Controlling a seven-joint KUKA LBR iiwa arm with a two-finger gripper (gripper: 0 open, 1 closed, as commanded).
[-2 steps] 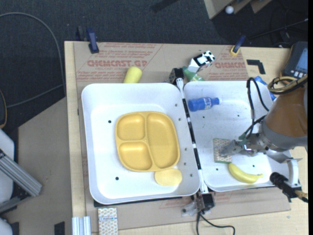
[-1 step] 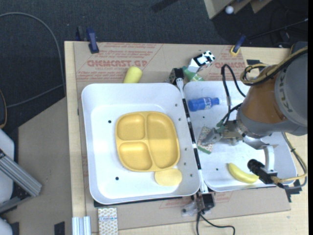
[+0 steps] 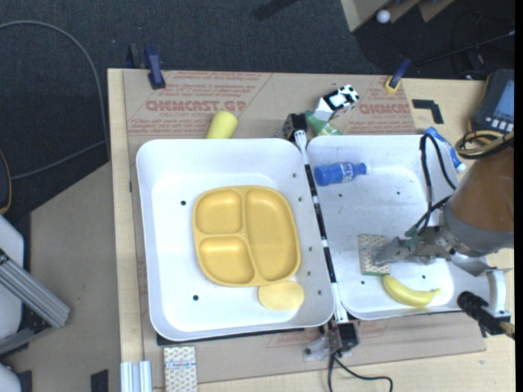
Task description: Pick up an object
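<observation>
One banana (image 3: 411,292) near your gripper (image 3: 382,256), grip state unclear; it's light, soft, curved, so grab mid-body, w/ gentle squeeze.

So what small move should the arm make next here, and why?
Probably lower straight down and close. The gripper sits low in the right bin, over the patterned flat card, with the banana just beside it. Nothing visibly sits between its fingers yet, so no pick has happened.

A robotics lab: cardboard-topped bench (image 3: 245,96), two white bins (image 3: 163,178), clamps (image 3: 153,68), trailing cables (image 3: 73,47).
</observation>
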